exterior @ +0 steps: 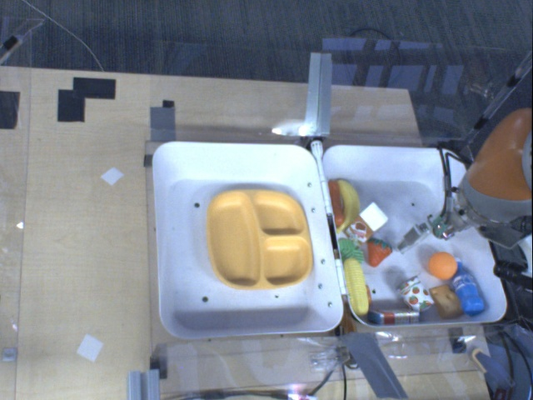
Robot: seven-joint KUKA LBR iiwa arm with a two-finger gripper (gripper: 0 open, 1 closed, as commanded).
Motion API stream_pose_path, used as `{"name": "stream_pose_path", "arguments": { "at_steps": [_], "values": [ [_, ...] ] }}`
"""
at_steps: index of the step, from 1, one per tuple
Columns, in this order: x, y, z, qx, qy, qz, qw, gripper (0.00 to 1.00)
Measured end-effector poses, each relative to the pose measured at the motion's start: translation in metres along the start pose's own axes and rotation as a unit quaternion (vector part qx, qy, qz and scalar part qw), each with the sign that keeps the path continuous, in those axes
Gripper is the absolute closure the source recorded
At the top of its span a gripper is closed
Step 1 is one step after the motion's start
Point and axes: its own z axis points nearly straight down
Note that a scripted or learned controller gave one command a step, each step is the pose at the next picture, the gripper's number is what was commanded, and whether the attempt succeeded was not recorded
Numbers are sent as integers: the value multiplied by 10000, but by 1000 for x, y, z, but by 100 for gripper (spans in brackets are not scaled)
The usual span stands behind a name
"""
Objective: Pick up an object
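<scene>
My gripper (414, 237) hangs low inside the right bin (416, 169), reaching in from the arm's orange band (506, 167) at the right. It points toward the bin's middle, just right of a red strawberry toy (379, 252) and a white cube (373, 217). An orange ball (443, 266) lies just below and right of it. Nothing visibly sits in the gripper. A banana (347, 200) and a corn cob (357, 282) lie along the bin's left wall.
A blue bottle (469, 294), a brown block (447, 302), a patterned ball (412, 292) and a red-and-blue marker (394, 316) crowd the right bin's front. The left bin (179, 248) holds a yellow divided tray (256, 238).
</scene>
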Motion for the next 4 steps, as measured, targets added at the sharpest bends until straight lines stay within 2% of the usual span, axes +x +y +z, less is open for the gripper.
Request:
{"name": "stream_pose_path", "arguments": {
  "at_steps": [1, 2, 3, 4],
  "values": [
    [-1, -18, -18, -3, -5, 1616, 9869, 0],
    [-1, -39, 5, -33, -11, 2280, 9737, 0],
    [-19, 42, 7, -27, -10, 2429, 9700, 0],
    [28, -51, -6, 1, -3, 2201, 9755, 0]
  ]
}}
